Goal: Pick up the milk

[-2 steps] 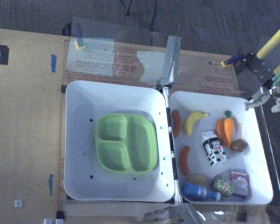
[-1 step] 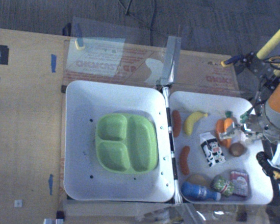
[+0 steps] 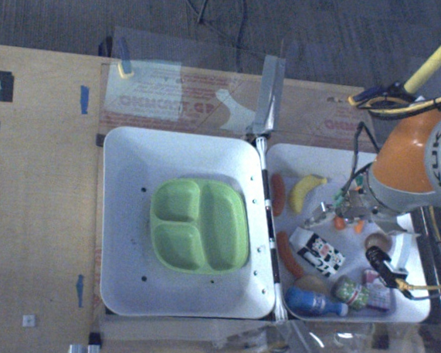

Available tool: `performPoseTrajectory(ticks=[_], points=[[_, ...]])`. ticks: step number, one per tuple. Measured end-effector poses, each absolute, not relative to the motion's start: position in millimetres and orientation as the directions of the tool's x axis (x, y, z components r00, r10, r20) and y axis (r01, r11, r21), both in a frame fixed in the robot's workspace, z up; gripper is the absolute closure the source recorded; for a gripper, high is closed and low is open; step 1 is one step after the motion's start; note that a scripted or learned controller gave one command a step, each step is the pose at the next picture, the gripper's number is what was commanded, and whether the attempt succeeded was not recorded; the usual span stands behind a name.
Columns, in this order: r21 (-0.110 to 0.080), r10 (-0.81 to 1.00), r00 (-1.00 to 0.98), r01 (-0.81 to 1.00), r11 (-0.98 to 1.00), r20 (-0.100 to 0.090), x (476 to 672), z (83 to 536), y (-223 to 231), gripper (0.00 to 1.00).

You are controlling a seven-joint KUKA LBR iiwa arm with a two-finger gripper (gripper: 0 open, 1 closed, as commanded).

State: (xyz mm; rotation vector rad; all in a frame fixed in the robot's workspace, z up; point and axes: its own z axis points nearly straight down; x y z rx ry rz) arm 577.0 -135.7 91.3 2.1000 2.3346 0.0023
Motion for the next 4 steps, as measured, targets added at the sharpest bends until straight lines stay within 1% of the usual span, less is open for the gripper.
performPoseTrajectory(ticks=[1, 2, 3, 4], points=[[0.006, 0.990, -0.140, 0.990, 0.140, 0.000, 517.7, 87, -108, 0.00], [0.013, 0.991, -0.133, 0.991, 0.133, -0.003, 519.3, 98, -111, 1.00], [0.013, 0.991, -0.133, 0.991, 0.133, -0.003, 519.4, 98, -111, 0.00], [0.007, 0.994, 0.109, 0.994, -0.109, 0.001, 487.1, 87, -99, 0.00]])
